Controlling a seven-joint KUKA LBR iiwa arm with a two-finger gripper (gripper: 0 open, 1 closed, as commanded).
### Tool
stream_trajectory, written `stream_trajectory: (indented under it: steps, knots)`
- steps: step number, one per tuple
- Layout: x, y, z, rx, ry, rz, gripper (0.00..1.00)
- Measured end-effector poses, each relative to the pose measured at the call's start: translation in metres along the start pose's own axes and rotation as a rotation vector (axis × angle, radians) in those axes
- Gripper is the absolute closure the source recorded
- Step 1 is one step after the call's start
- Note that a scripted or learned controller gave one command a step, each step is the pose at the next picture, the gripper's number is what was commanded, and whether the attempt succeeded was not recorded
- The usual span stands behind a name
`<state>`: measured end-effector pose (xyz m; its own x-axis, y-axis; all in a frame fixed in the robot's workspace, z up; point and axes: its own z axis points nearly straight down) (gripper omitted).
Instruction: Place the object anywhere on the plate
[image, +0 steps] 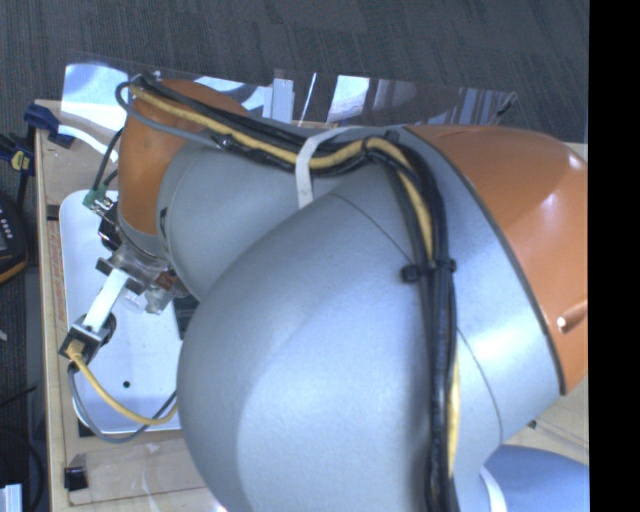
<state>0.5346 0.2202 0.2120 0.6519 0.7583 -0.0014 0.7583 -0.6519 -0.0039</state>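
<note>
Camera view: arm (380, 300) reaching in from 3 o'clock, covering most of both bins. At 9 o'clock gripper (148, 278) hanging over bin (75, 260); we cannot tell whether clenched or released. We cannot tell where object or plate is lying, arm blocking; look of object unclear too. We are judging placement unconfirmed, possibly all left to do.

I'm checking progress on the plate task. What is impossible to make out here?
- Most of the shallow white left bin: camera view, covered by the grey-and-orange arm.
- The metal gripper: camera view, mostly tucked under the wrist.
- A dark speck on that bin's floor: too small to identify.
</note>
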Motion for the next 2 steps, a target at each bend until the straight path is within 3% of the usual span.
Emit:
stream_trajectory:
  steps: [1,2]
  knots:
    - [-0.0475,0.0637,0.0031,0.005,-0.006,0.190,1.00]
    - [-0.0471,0.0630,0.0032,0.006,-0.007,0.188,0.00]
